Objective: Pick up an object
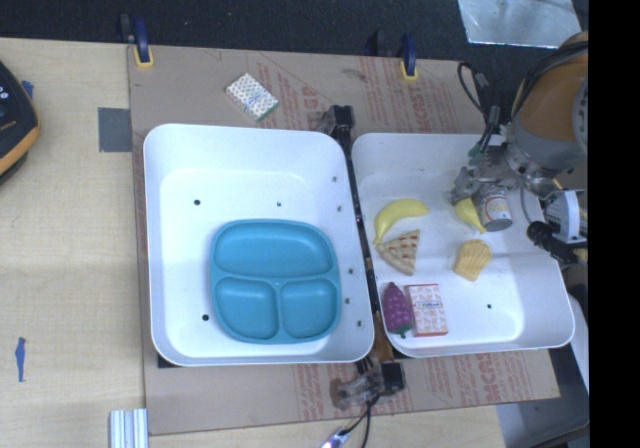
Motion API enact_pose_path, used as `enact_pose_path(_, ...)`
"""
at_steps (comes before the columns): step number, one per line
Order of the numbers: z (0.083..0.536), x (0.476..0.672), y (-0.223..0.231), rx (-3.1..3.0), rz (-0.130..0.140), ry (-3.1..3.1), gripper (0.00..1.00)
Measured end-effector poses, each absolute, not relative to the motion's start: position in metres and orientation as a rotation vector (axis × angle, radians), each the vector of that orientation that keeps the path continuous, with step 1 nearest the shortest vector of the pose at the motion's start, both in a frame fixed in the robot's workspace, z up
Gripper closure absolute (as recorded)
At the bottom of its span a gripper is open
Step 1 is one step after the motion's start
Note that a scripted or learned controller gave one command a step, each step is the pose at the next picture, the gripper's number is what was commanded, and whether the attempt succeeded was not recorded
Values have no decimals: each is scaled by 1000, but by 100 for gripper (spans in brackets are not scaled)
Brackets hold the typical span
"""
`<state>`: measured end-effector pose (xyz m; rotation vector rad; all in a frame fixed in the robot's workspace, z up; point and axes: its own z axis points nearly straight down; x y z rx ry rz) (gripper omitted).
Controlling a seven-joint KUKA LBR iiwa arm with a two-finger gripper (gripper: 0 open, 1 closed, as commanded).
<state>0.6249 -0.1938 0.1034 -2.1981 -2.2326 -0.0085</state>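
At the far left a dark device with an orange edge [12, 131] sits half off the table [70, 266], out of the arm's working area. A small patterned packet [251, 95] lies on the brown board behind the bins, outside both, so it is not among the things on offer.

The left bin [165, 151] holds one thing, a blue divided plate [275, 279], lying flat near the bin's front half. It is broad and low (a poor shape for a two-finger pinch, I judge), which may be why the arm is busy elsewhere.

The right bin [520, 321] carries the small items, spread apart enough that each could be taken singly. A banana [398, 217] curves just above a slice of pizza [400, 251], nearly touching it. In front of them a bunch of purple grapes [397, 308] lies against a small pink-and-white box [427, 309]. Further right sits a yellow ridged piece [472, 259], perhaps corn.

The claw [487, 198] is low over the bin's back right part, beside a small yellow item [467, 213] and a silver can [494, 213] that lie close together. This pair looks like the target, though which one I cannot say. Whether the claw is open, closed or gripping anything is not clear here; its tip is lost among the metal parts. Two objects crowded together could spoil the pinch.
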Motion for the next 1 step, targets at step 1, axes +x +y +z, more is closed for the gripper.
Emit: enact_pose_path(1,221,626,-92,-2215,1,-2225,100)
